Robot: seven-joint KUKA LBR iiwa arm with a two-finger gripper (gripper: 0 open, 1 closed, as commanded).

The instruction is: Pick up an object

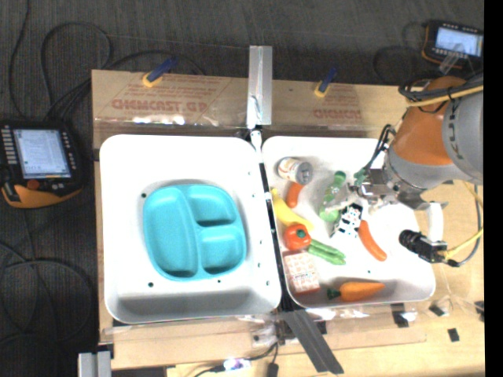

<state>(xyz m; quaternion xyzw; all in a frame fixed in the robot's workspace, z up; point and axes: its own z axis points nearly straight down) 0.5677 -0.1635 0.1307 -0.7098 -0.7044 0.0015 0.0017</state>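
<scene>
Evidently, the toys were heaped loosely in the right bin so that any one could be taken, while the blue tray was left alone in the left bin. The gripper was lowered at the pile's right side; whether it was open or closed could not be told. The black-and-white toy lay just below it, a green piece just beside it, and an orange carrot nearby.

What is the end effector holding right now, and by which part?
Cannot tell. The end effector sits low in the right bin, over the clear bottle and cow toy; no object shows in its grip.
</scene>
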